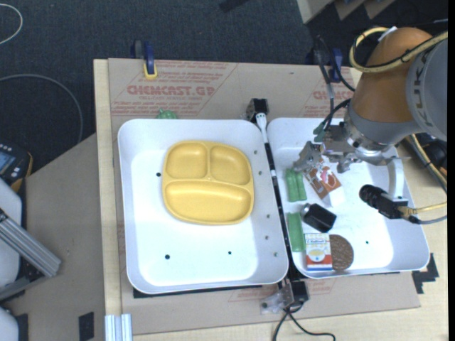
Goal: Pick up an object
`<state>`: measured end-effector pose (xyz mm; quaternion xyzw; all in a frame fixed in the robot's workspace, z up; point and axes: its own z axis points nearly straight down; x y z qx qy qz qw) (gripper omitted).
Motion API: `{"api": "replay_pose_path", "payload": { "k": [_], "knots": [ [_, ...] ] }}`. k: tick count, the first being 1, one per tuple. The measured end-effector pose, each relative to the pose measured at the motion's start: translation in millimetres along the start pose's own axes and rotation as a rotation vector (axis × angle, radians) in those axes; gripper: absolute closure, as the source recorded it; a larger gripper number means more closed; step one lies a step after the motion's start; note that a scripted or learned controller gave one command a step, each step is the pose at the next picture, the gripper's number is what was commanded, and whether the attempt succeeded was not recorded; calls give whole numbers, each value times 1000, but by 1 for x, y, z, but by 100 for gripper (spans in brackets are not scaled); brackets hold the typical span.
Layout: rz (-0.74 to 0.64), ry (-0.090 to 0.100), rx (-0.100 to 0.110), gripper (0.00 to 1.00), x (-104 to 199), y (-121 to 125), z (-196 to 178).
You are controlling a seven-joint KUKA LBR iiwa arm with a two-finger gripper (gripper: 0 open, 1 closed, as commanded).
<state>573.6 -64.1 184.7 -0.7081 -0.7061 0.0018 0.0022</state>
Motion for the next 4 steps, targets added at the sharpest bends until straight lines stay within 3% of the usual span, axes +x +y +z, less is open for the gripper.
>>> {"api": "replay_pose_path", "payload": {
  "k": [1, 2, 3, 4],
  "knots": [
    [-4, 3, 3, 0, 37, -87, 1],
    [11, -12, -9, 0, 131, -51, 49],
    [26, -40, -10, 100, 116, -51, 41],
    [-9, 4, -11, 100, 171, -89, -37]
  ]
}}
